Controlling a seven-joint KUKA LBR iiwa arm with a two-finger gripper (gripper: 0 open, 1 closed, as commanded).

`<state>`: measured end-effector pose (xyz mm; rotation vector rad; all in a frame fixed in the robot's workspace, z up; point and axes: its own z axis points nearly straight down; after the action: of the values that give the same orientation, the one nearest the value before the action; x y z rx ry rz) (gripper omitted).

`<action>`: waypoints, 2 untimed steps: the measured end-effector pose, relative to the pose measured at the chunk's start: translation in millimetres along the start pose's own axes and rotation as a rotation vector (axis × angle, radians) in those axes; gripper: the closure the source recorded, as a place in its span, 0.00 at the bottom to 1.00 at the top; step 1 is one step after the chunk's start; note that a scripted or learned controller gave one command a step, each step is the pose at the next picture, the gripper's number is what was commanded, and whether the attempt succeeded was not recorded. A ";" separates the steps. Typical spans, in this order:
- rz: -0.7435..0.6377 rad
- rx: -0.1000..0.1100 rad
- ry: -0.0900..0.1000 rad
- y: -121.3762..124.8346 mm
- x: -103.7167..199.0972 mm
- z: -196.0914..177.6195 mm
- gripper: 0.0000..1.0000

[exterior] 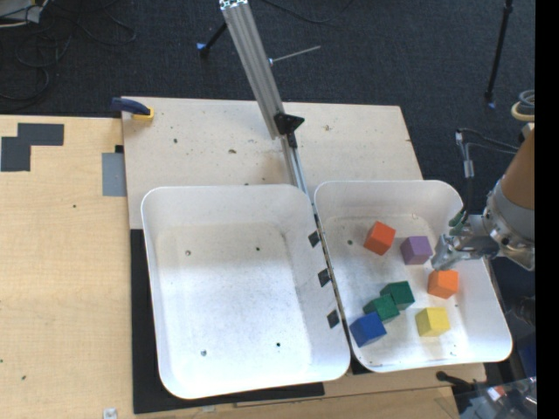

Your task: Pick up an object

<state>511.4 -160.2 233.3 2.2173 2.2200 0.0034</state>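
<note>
1. The arm (522,190) reached in from the right, over the right rim of the right bin (476,343), with its wrist angled down and left.
2. The jaws (445,256) hung just above the bin floor between the purple cube (416,249) and the right-hand orange cube (443,283); whether they were spread or pressed together could not be told, and no cube showed between them.
3. The objects lay in the right bin: a second orange cube (379,237) to the far left, two green cubes (390,299) touching at the middle, a blue cube (368,328) near the divider, and a yellow cube (432,321) at the near right.
4. The far part of the right bin held open floor; the cubes crowded its near half.
5. The left bin (157,234) sat beside it on the surface (70,278), their rims meeting.
</note>
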 end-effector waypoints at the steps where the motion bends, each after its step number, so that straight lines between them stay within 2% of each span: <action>1: 0.000 -0.001 0.000 -2.8 -3.7 -62.3 1.00; 2: -0.002 0.008 0.004 3.1 42.2 -41.3 1.00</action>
<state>514.3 -118.0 274.6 2.2205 2.2283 -0.0011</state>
